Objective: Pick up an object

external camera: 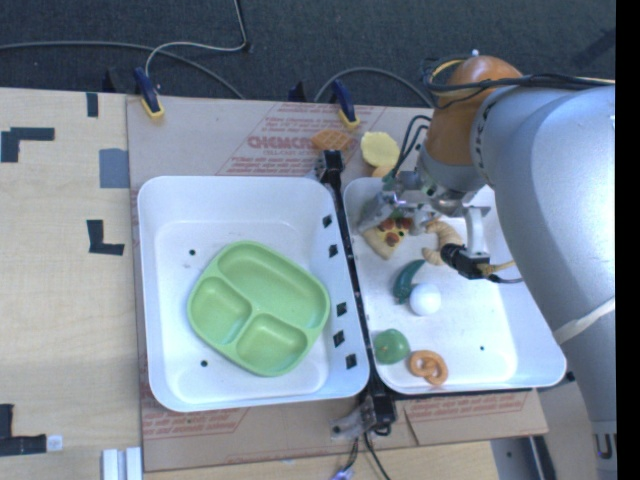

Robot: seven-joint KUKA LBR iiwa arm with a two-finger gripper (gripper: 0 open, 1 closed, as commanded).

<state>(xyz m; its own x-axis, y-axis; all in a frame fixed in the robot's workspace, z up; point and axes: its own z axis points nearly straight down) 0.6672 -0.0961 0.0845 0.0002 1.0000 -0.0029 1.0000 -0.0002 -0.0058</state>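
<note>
I'm watching from the overhead cam. Taking the divider (345, 268) btwn the two bins as my ref. Well left of it, bare wood bench (60, 298) w/ black tape marks. Left bin (165, 218) sits just left of the divider and holds a green 3-compartment plate (258, 308), lying flat, roughly mid-bin, its right edge close to the divider.

Above the divider's far end, on the cardboard sheet (250, 143), there's an orange waffle-like piece (331, 140) and a pale yellow item (379, 150) just right of it, at the right bin's (500, 363) top rim.

Right of the divider, in the right bin: a small multicolour toy (385, 236) near the top, a dark green piece (406, 278) below it, a white ball (425, 300) touching or nearly touching that green piece. Further down, a green round item (390, 346) right beside the divider, and an orange pretzel-shaped piece (429, 366) just right of that.

Gripper (405, 206) is low over the top of the right bin, next to the multicolour toy. Can't tell how wide it's set or whether anything is in it – too cluttered there. Grey arm (550, 178) w/ orange band covers the bin's far right side.
</note>
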